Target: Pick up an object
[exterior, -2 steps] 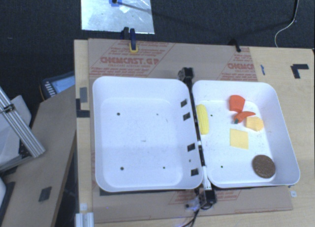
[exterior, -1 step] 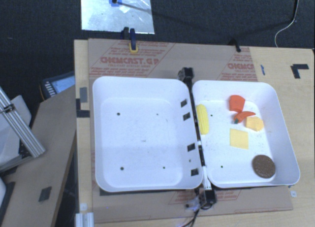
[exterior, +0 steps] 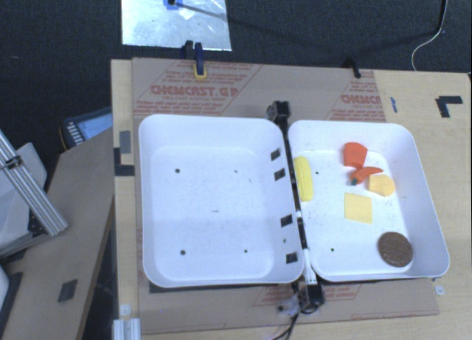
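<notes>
Camera view: objs lie in right bin (exterior: 422,178), by worktop's right edge. Best target IMO: brown disc (exterior: 395,248) (well apart from the rest). Descend vertically, centred, clear of bin's front wall.

left bin (exterior: 214,206), right bin (exterior: 333,237), both wholly unobstructed

Two shallow white bins sit side by side on the bench (exterior: 243,80). The right bin (exterior: 424,206) holds an ear of yellow corn (exterior: 303,178) near its left wall, an orange piece (exterior: 354,154), a small carrot (exterior: 364,175), a yellow cheese wedge (exterior: 381,184), a flat yellow square (exterior: 359,208) and a brown round cookie (exterior: 395,248).
</notes>
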Controlling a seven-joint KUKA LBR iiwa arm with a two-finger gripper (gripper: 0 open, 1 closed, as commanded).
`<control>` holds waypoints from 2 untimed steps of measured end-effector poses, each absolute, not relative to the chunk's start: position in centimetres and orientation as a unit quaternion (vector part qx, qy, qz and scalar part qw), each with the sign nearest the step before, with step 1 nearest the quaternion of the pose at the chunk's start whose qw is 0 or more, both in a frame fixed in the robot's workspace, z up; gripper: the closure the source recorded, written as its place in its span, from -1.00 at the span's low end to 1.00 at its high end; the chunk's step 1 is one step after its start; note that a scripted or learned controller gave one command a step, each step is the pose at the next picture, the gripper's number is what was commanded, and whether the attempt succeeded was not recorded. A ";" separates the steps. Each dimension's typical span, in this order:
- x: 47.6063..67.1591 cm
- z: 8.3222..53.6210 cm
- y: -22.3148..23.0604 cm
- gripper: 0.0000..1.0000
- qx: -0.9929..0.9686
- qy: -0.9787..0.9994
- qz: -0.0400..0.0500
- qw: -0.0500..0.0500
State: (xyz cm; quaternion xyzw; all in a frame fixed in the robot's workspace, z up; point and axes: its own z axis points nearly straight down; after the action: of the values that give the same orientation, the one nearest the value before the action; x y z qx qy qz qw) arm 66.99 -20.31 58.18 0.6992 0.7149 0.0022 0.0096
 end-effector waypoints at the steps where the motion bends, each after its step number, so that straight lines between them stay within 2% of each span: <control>1: 67.0 59.4 -20.2 1.00 0.698 0.716 0.003 0.012; 2: 67.0 59.4 -20.2 -1.00 0.698 0.716 0.003 0.012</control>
State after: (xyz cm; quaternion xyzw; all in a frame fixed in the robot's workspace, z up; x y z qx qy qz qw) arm 67.02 -20.22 59.35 0.6975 0.7164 0.0028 0.0116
